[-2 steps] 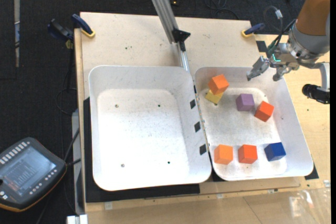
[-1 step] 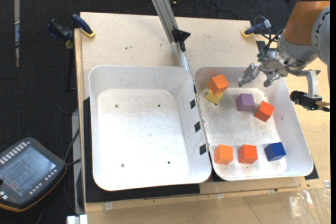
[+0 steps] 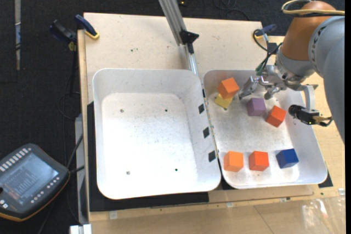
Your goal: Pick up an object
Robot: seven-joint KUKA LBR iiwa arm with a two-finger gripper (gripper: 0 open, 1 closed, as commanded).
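My gripper (image 3: 258, 91) hangs over the far part of the right bin (image 3: 307, 140), with its fingers spread and nothing between them. A purple cube (image 3: 255, 106) lies just below it in the view. To its left sit an orange cube (image 3: 228, 86) and a yellow cube (image 3: 223, 100) close to the bin's left wall. An orange-red cube (image 3: 276, 115) sits to the right of the purple one. Along the near side stand an orange cube (image 3: 233, 161), a red-orange cube (image 3: 259, 160) and a blue cube (image 3: 287, 158) in a row.
The left bin (image 3: 104, 118) adjoins the right one. A slanted metal bar (image 3: 167, 3) runs down to the bins' shared far corner. A teach pendant (image 3: 27, 181) lies at the lower left, off the bench.
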